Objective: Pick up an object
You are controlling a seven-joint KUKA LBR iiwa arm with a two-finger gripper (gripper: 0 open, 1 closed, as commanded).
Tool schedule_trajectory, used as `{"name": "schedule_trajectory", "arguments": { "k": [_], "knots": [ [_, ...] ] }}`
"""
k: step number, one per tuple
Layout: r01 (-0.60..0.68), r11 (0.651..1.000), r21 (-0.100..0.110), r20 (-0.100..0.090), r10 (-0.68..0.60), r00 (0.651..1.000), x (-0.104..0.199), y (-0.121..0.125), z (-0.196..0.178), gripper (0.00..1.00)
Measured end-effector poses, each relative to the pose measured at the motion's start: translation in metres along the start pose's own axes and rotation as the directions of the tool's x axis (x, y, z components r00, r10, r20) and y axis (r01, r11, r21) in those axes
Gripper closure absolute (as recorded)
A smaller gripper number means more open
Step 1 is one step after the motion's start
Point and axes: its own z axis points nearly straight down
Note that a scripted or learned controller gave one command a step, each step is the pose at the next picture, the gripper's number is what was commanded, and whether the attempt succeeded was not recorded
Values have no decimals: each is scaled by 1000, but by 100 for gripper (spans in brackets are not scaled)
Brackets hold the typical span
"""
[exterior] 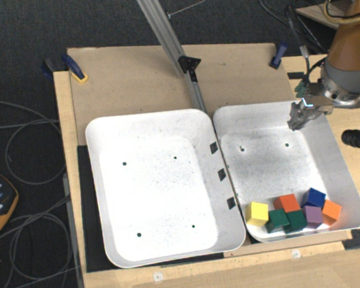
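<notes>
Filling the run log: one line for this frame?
claw: over right bin far end, nothing held | blocks: clustered at near edge | pick: not yet done

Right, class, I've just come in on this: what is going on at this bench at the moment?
A grey robot arm reaches in from the right, with its gripper over the far edge of the right-hand white bin. Its job is to pick up an object, and nothing shows between its fingers. The coloured blocks, among them a yellow block and a blue block, sit clustered at that bin's near edge, well away from the gripper. The left-hand white bin sits alongside.
</notes>
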Motion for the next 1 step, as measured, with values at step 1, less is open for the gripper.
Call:
{"name": "schedule_trajectory", "arguments": {
  "k": [1],
  "knots": [
    [-1, 1000, 3, -1, 1, 1000, 0, 1, -17, 100]
  ]
}}
